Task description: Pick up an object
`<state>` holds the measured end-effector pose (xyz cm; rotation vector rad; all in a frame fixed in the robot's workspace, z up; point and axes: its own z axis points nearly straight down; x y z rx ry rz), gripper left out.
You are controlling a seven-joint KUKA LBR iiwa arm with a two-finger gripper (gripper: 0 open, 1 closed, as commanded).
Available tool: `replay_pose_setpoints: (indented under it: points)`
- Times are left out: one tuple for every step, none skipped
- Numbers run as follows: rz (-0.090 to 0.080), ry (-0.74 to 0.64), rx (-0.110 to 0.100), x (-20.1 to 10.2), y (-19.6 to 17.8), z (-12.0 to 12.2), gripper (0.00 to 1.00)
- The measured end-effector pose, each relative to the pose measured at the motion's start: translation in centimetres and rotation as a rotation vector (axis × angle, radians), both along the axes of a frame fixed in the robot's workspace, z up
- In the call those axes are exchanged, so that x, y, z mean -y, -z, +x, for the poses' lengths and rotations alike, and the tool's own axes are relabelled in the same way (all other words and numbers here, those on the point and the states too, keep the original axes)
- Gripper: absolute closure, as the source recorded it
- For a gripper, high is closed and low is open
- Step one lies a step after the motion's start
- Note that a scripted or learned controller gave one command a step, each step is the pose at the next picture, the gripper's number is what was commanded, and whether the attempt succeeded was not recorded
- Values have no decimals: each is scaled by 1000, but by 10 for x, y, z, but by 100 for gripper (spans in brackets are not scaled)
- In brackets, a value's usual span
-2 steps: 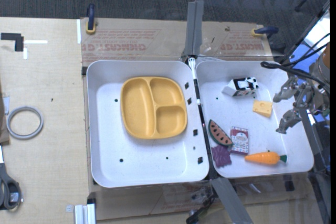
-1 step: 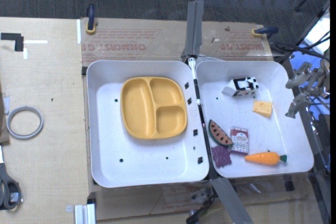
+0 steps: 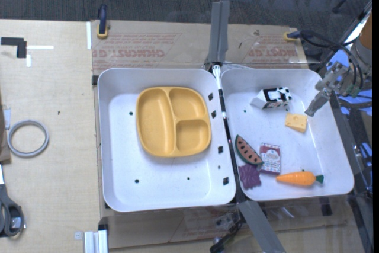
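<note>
Bins sit side by side on the bench: the left shallow white bin (image 3: 118, 186) carries a yellow plastic divided plate (image 3: 173, 121), and the right shallow white bin (image 3: 331, 157) holds the small toys. In the right bin lie a black-and-white toy cow (image 3: 274, 98) near the back, a pale yellow cheese wedge (image 3: 296, 122) just in front of it, a watermelon slice (image 3: 248, 150), a small red carton (image 3: 270, 157), a purple grape bunch (image 3: 249, 175) and an orange toy carrot (image 3: 299, 178) toward the front. The grey gripper (image 3: 314, 107) hangs at the bin's right edge, its tip close above and to the right of the cheese wedge — nothing is seen in its grasp, and whether it is spread or pressed together cannot be told.
</note>
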<state>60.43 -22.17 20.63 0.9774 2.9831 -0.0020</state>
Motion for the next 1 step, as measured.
replay_pose_setpoints:
  points:
    - [1,201,-1,0,50,-10,0]
